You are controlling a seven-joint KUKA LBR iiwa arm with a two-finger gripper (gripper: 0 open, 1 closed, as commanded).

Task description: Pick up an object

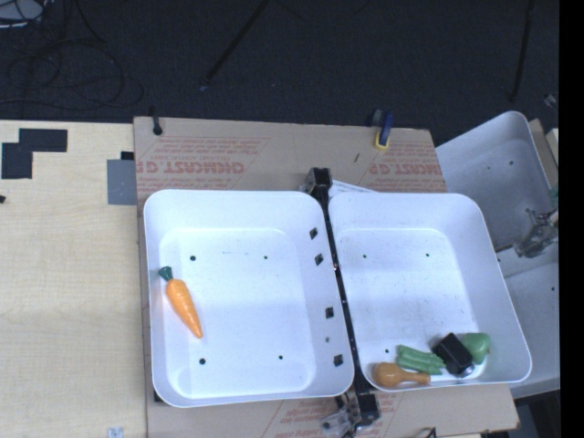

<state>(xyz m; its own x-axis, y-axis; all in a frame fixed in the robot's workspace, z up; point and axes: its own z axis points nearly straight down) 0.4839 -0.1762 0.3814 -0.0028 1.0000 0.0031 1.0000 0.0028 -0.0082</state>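
The black block [453, 353] in the right bin [493, 245] lies over the green vegetable [474, 343], hiding its middle; the long green pod [420, 359] beside that block covers the top of the orange-tan gourd [398, 376]; a metal clamp [351, 416] below the bin is cut off by the bottom edge; right of the bin, a small metal fitting [540, 230] is too blurred to identify.

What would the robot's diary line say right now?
left white bin: orange toy carrot | right white bin: green toy vegetable, black block, orange pear-shaped toy | nothing picked yet
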